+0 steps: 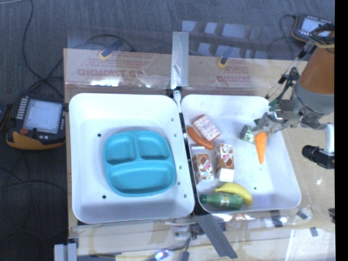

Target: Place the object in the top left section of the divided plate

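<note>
Hovering pincer (265,123) above carrot (261,145), right bin (283,167).

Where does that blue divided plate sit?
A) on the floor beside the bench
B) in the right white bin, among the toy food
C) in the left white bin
C: the blue divided plate lies alone in the left white bin; the toy food is in the right white bin.
</note>
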